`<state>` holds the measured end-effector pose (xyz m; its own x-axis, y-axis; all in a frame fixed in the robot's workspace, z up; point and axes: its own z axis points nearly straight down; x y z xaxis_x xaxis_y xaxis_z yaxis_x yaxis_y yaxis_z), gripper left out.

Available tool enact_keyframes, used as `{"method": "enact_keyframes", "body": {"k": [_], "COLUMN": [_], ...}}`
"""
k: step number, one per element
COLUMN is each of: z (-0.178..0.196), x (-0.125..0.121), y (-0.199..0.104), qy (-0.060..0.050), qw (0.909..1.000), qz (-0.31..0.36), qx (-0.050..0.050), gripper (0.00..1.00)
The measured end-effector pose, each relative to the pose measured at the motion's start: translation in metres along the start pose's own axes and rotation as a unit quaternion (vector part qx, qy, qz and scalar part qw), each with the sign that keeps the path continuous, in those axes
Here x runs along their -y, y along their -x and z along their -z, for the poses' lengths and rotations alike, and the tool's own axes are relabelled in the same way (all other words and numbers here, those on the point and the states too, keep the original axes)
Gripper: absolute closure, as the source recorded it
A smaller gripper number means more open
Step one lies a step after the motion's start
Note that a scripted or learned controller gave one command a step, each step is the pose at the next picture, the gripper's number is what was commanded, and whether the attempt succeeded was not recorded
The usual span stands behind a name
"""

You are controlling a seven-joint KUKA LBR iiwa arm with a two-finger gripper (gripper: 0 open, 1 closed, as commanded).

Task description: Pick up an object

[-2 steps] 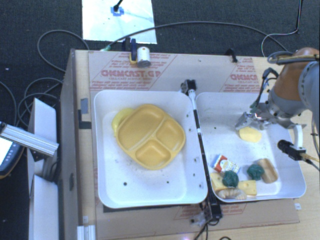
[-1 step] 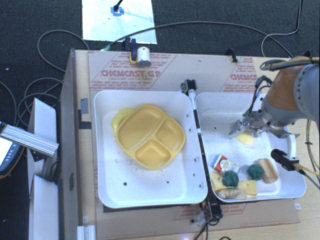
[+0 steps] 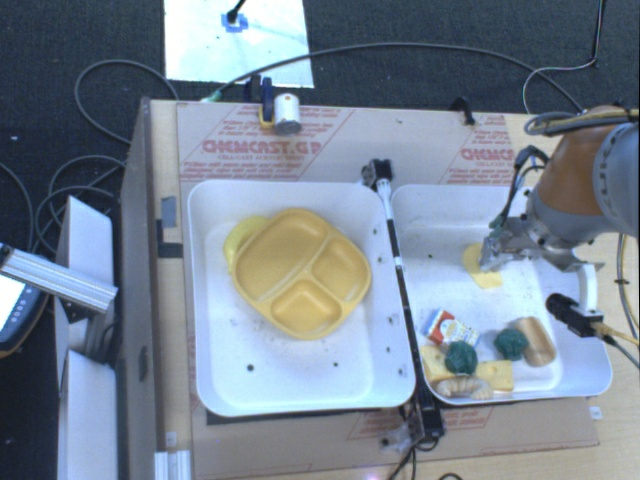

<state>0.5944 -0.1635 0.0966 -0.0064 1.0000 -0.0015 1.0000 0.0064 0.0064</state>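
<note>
My gripper (image 3: 491,258) reaches down into the right bin (image 3: 440,218) from the right and its tip meets a small pale yellow piece (image 3: 478,266) lying on the bin floor. The arm's grey body and orange band (image 3: 580,173) hang above it. Toward the bin's front lie a small red and white carton (image 3: 447,325), two dark green broccoli pieces (image 3: 461,357) (image 3: 510,343), a brown bread roll (image 3: 537,340), a yellow cheese wedge (image 3: 494,374) and a pale pastry (image 3: 462,388).
The left bin (image 3: 215,348) holds a yellow divided tray (image 3: 303,284) resting on a yellow plate (image 3: 240,238). A black divider bar (image 3: 396,258) runs between the bins. Cables lie behind the bench on the dark floor.
</note>
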Motion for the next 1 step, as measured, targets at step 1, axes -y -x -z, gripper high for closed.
{"method": "enact_keyframes", "body": {"k": [1], "z": [-0.0123], "x": [0.0193], "y": [-0.0266], "qy": [-0.003], "qw": [1.0], "qz": [-0.001], "qx": [-0.001], "gripper": [1.0]}}
